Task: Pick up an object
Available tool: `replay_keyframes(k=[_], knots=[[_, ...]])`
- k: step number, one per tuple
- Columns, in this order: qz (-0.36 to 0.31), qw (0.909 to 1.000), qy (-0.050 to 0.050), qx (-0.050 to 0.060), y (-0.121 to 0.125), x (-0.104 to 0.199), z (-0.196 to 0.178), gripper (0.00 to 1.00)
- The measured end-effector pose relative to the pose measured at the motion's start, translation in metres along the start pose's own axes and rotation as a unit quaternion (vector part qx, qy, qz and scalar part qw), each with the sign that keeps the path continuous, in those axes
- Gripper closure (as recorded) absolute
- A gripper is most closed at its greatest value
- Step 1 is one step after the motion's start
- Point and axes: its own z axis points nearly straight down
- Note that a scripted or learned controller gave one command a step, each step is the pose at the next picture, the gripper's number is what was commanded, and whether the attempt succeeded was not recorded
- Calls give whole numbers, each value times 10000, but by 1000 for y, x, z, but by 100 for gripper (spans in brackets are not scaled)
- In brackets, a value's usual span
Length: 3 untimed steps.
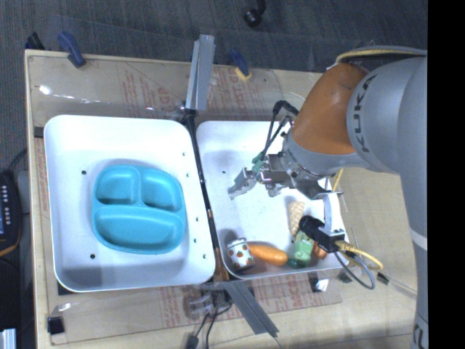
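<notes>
The arm (341, 122) reaches in over the right bin (218, 144), and its pincer (243, 182) hangs above a bare stretch of that bin's floor, near the middle. Its grey fingers (238, 188) appear spread apart with nothing visible between them, so no object is in hand. The candidates for picking lie along the bin's near edge, well apart from the pincer: a small round patterned ball (238, 254) in the corner, an orange carrot-shaped toy (266, 254) just beside it, a green piece (302, 251) further right, and a pale cone-like item (296, 214) partly behind the arm's cabling. The left bin (65, 151) holds a blue divided tray (138, 208), far from the action. Judging by this layout, the task is at an early stage: no grasp is made, nothing is lifted. What is left is to choose one item, bring the pincer over and down onto it, close, and raise it clear of the bin.
</notes>
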Motion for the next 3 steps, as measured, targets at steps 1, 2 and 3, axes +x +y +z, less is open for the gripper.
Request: replay_keyframes(k=[1, 2, 3], knots=[[4, 10000, 1, -20, -47, -17, 106, 0], [-30, 10000, -6, -40, -45, -17, 95, 100], [-30, 10000, -7, -42, -45, -17, 95, 0]])
